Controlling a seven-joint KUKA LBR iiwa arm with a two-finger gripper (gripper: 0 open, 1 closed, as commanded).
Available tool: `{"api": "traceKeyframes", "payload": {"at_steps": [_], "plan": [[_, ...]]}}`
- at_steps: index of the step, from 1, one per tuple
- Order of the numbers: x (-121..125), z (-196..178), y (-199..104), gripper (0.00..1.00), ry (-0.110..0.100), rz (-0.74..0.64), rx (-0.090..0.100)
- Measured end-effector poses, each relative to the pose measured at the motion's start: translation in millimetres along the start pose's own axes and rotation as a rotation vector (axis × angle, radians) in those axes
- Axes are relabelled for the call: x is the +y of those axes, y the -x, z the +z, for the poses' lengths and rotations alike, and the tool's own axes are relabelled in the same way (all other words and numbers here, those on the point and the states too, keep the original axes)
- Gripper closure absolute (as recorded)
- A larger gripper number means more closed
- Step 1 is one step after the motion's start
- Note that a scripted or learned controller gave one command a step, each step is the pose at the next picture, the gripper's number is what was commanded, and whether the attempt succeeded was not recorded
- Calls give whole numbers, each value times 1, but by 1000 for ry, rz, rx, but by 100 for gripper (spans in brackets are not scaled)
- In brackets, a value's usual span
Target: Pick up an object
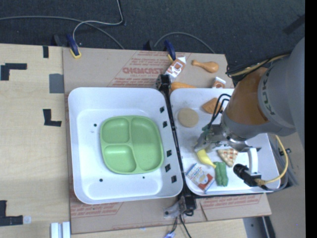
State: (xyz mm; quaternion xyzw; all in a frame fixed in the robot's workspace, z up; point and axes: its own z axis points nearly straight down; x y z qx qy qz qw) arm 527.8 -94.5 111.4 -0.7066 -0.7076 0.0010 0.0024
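My gripper (205, 142) is low in the right bin (185, 97), reaching in from the right, its tips just above a yellow banana-like piece (204, 157). Close by lie a pizza slice (228, 156), a green pickle-shaped piece (221, 173) and a small red and white packet (199, 176). A tan round cookie (188, 117) and an orange piece (210, 104) lie at the far side of this bin. The arm's wrist hides the bin's middle right.
The left bin (79, 133) holds a green divided plate (132, 144). Outside the bins, on the cardboard behind, lie a tan drumstick-shaped toy (205, 65) and a small printed packet (175, 67). Blue clamps and cables sit at the far edge.
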Motion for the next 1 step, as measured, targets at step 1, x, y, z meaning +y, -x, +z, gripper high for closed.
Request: {"api": "traceKeyframes", "payload": {"at_steps": [1], "plan": [[26,-73,-52,100,4,-1,-2]]}}
